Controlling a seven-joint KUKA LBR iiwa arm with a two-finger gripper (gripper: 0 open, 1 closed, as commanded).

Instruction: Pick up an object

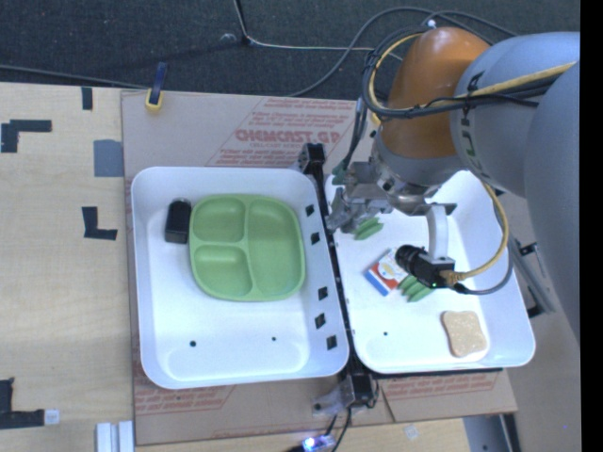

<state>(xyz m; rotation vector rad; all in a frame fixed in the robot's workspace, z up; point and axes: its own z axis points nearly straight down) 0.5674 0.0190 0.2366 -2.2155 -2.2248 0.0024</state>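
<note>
Green bean-like pieces point(369, 227) sit right under the claw point(353, 210) in the right bin point(509, 347), jaws hard to read so I cannot tell their state, and closing this near the divider point(330, 252) may snag the wall.

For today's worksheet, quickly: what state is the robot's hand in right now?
Hand: low in the right bin, over a green item; open or closed cannot be told.

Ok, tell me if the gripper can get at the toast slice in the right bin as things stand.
Probably yes. The toast slice lies alone near the right bin's front corner, nothing on top; the gripper is over the bin's far left side.
</note>
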